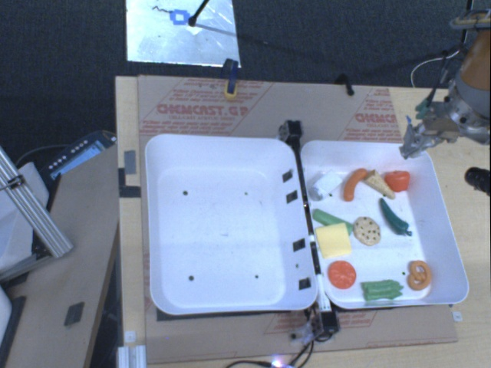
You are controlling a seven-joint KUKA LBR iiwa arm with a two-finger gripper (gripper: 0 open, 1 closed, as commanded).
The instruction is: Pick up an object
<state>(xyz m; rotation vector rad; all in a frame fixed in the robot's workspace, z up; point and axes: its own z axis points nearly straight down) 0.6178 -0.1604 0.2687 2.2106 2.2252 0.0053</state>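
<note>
The right bin [445, 228] holds several toy foods: an orange sausage [354, 183], a red tomato piece [397, 180], a cone-shaped wedge [378, 182], a dark green pepper [394, 216], a cookie [367, 231], a yellow cheese block [334, 241], a green pod [331, 219], a red slice [341, 274], a pretzel [418, 274], a green leafy piece [381, 288] and a white piece [327, 182]. My gripper [412, 148] hangs over the bin's far right rim, above and right of the tomato piece, with nothing seen between its fingers.
The left bin [222, 221] lies beside the right one, joined by a black-clipped divider [303, 205]. Both sit on a cardboard sheet [207, 106]. A grey bracket and a handheld device [77, 153] lie to the left of the bench.
</note>
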